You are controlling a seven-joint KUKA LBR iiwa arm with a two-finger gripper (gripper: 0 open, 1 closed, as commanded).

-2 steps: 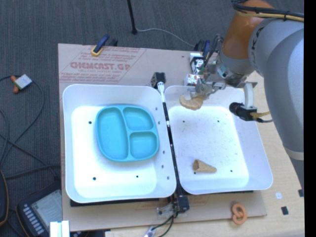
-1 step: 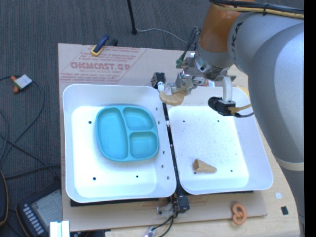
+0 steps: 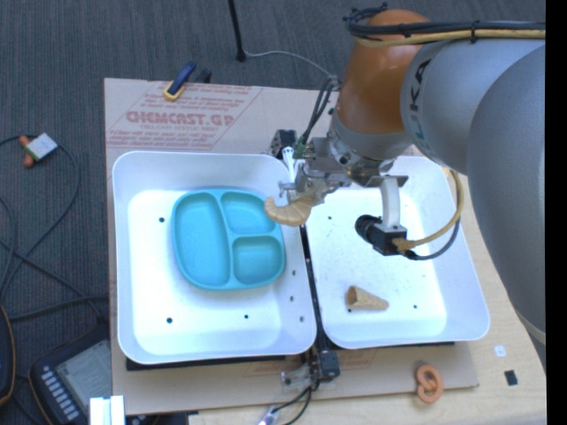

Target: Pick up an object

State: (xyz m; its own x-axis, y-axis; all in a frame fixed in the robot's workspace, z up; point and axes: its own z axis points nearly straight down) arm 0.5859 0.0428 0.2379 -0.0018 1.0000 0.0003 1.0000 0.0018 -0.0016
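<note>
My gripper (image 3: 299, 193) hangs over the ridge between the two bins, shut on a tan croissant-shaped piece (image 3: 288, 211) that sticks out below its fingers. The piece hovers at the right edge of the blue divided plate (image 3: 229, 237), which lies in the left bin (image 3: 142, 317). A tan wedge-shaped piece (image 3: 364, 300) lies on the floor of the right bin (image 3: 443, 308), toward its front.
The big grey arm with its orange band (image 3: 381, 69) covers the back right of the right bin. A black cable loop and fitting (image 3: 381, 235) hangs over the right bin's middle. An orange ring (image 3: 429, 382) lies on the board in front of the bins.
</note>
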